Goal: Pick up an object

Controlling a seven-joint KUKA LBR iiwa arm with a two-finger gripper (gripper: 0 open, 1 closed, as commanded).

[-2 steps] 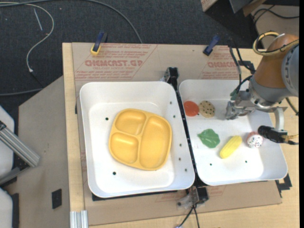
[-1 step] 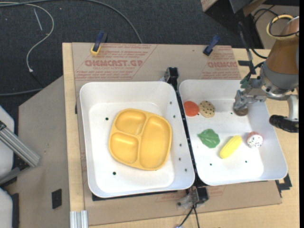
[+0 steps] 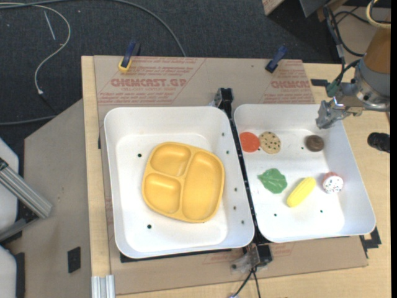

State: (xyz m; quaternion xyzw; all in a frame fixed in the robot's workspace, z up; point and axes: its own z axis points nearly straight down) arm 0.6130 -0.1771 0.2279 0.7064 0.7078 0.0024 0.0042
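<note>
The brown round piece (image 3: pixel 314 143) lies near the far right corner of the right bin (image 3: pixel 347 222), nearest the gripper (image 3: pixel 327 118); it looks small, light and stiff, probably best pinched across its width; being round, it has no clear long axis or heading; the yellow corn (image 3: pixel 300 192), by contrast, lies slanted; whether the fingers are open or closed, I cannot tell; nothing shows between them.

We see a divided plate (image 3: pixel 183 181) in the left bin (image 3: pixel 118 129), and in the right bin (image 3: pixel 353 216) a disc (image 3: pixel 249 141), cookie (image 3: pixel 270 142) and lump (image 3: pixel 314 143) behind a leaf (image 3: pixel 272 180), corn (image 3: pixel 300 191) and cupcake (image 3: pixel 332 183).
</note>
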